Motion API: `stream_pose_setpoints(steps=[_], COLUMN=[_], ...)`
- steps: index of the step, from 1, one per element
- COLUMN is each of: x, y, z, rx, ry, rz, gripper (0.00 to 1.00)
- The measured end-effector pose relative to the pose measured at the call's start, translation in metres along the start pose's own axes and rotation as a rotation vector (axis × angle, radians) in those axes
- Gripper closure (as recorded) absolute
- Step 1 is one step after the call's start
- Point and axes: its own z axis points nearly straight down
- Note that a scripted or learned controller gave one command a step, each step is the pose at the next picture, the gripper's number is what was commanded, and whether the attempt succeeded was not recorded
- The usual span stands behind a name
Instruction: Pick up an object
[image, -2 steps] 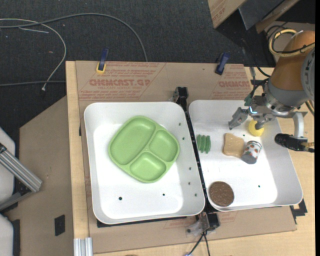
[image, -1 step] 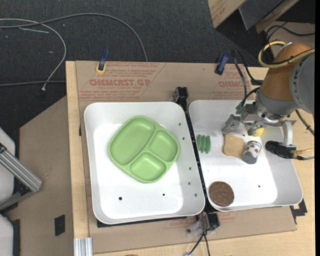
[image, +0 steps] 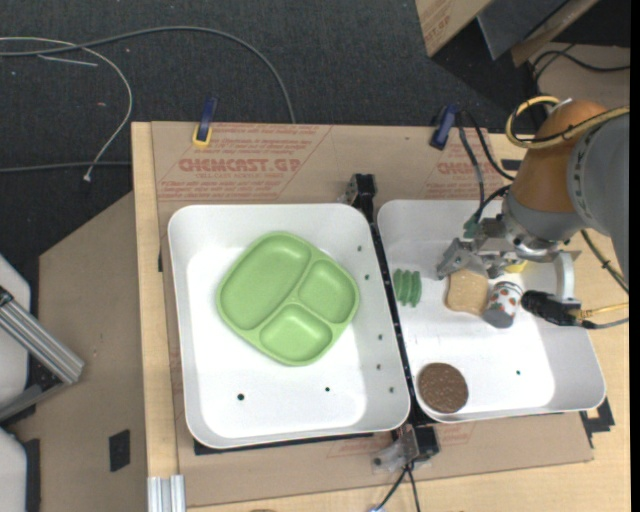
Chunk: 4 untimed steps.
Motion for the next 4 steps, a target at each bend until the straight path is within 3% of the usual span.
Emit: stream_pose_setpoints(steps=[1, 3, 4], x=[0.000, 0.003, 0.054], y=[0.002, -0.005, -0.025], z=[-0.013, -0.120, -0.134], rx=[-0.005, -0.012, -0.004], ry=[0.000, -0.003, 0.002], rz=[0.000, 0.000, -0.005], gripper=[1.00, 1.00, 1.00])
